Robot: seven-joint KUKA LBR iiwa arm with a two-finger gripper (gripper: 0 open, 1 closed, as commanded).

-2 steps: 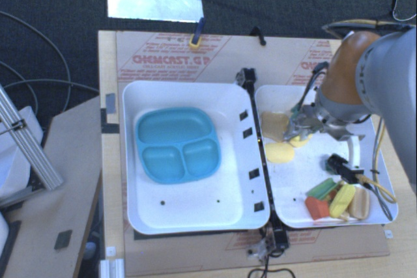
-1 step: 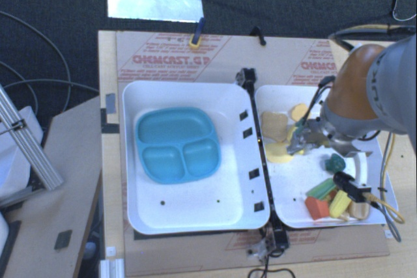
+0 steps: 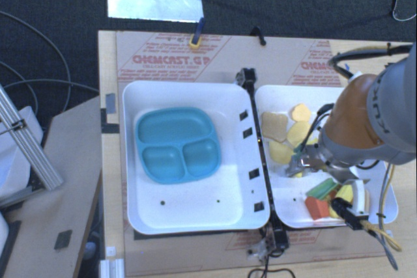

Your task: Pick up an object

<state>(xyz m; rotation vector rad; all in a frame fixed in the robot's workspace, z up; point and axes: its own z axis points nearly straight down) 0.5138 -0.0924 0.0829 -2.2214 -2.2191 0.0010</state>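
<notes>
My gripper [image 3: 298, 166] reaches down into the right bin [image 3: 273, 205], low over its left half, with the grey arm and its orange band above it. Just under and beside it lie several pale yellow pieces [image 3: 281, 152]; a tan slice [image 3: 274, 125] and a round yellow piece [image 3: 301, 113] sit further back. A green block [image 3: 320, 189], a red block [image 3: 316, 207] and a yellow piece [image 3: 344, 193] lie toward the bin's front. The arm hides much of the bin's right side.
The left bin [image 3: 150, 218] holds a blue sectioned plate [image 3: 177, 144]. A black divider with clips [image 3: 255, 140] runs between the two bins. A sheet of cardboard [image 3: 169, 55] lies under both, and cables trail at the bench's front right.
</notes>
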